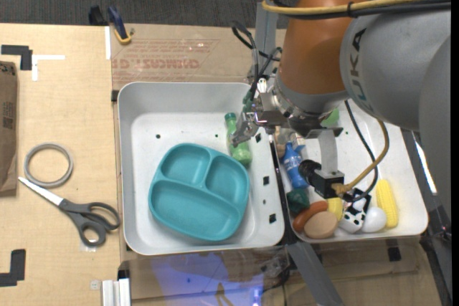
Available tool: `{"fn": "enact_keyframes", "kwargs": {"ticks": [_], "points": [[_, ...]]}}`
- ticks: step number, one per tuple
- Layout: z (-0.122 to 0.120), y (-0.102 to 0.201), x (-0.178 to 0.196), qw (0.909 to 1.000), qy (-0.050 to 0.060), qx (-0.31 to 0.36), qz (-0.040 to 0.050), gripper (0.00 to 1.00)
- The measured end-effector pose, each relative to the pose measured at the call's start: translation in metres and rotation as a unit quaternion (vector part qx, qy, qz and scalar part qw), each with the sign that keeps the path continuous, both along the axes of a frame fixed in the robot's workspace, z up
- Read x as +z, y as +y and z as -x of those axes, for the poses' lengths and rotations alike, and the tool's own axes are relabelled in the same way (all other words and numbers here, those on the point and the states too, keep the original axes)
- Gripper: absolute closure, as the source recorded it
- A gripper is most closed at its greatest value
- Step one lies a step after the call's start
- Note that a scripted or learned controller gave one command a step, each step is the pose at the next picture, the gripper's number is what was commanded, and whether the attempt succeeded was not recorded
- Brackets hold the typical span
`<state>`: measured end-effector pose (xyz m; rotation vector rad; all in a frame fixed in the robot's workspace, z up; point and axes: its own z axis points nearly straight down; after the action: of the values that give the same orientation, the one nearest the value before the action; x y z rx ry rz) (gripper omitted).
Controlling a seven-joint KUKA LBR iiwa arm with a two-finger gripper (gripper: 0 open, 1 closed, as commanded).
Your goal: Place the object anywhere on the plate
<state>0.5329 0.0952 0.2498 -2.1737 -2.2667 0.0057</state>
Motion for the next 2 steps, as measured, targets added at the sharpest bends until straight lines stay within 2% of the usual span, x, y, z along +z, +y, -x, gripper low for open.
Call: {"fn": "enact_keyframes", "kwargs": {"ticks": [2], "points": [[0.0000,0.0000,0.0000,1.0000,0.000,0.000,0.0000,0.00]]}}
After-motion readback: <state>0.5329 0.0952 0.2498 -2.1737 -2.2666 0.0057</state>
